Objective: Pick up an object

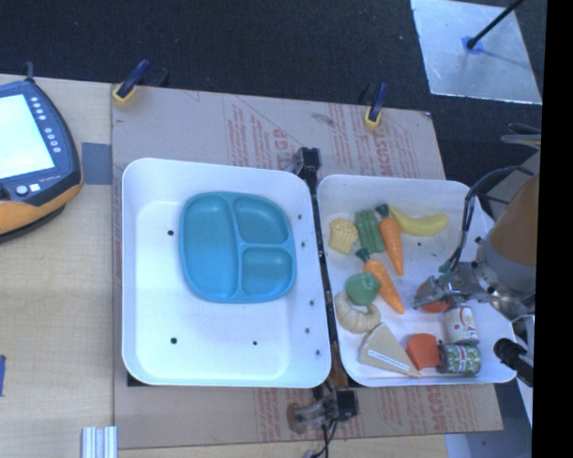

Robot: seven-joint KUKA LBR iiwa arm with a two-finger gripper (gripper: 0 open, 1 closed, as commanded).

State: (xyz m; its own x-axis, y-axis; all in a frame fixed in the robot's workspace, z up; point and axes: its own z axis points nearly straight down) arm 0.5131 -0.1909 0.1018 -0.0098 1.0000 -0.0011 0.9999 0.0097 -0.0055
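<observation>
Toy food crowds the right bin (337,192): corn (343,236), two carrots (390,237), a banana (419,221), a green fruit (362,288), a cheese wedge (385,350) and a small can (460,359), all loose and within reach from the arm's side. The pincer (438,294) is low over a small red piece (435,306) by the far wall, probably its target, but whether it is clenched I cannot tell. A blue divided plate (237,246) lies in the left bin (151,341).
</observation>
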